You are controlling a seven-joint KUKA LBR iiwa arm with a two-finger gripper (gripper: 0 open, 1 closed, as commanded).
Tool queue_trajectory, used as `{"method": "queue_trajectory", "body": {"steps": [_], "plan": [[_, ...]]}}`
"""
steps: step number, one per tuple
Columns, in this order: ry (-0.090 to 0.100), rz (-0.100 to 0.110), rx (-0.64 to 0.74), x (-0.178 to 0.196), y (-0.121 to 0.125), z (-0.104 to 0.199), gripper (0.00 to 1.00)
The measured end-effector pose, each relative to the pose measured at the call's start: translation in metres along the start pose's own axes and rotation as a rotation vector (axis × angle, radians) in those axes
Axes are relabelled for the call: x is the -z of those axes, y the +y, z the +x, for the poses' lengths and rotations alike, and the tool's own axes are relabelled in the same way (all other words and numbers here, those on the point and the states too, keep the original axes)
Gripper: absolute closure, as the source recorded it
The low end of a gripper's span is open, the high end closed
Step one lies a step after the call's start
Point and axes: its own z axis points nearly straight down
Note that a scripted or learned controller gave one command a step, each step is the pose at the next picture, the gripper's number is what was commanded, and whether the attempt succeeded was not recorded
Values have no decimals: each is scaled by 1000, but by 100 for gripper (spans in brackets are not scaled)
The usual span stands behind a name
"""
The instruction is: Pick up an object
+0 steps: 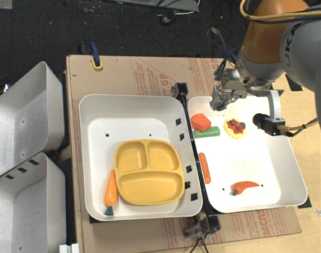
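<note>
In the right bin (287, 157), the orange sausage (204, 167) lies lengthwise, near-vertical.

The flat brown board (149, 70) under the two shallow white bins carries faint red printed lettering, seen at its far side behind the left bin and again along its near right edge, but the letters are reversed or turned and too faint to read. The grey arm housing (308, 41) shows part of dark lettering, cut off and unreadable.
</note>
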Motion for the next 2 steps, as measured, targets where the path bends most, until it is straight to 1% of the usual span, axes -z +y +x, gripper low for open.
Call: {"method": "queue_trajectory", "body": {"steps": [1, 2], "plan": [[1, 0, 1, 3, -4, 57, 100], [0, 2, 0, -19, -10, 111, 100]]}}
